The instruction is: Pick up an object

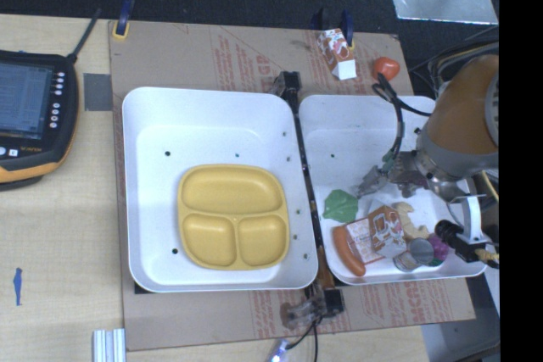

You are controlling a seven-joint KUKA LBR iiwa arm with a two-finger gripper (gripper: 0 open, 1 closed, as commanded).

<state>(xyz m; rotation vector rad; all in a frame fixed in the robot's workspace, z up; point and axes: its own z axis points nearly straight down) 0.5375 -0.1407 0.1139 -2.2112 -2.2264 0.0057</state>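
Note the hot dog (pixel 349 253) lying just left of the snack packet (pixel 377 235); claw (pixel 386 177) above the packet, grip state indeterminable.

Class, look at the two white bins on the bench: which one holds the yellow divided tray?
The left bin. The yellow divided tray lies alone in it, while the right bin holds a jumble of small items and the gripper.

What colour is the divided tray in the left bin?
Pale yellow: the divided tray in the left bin, seen plainly in the camera view.
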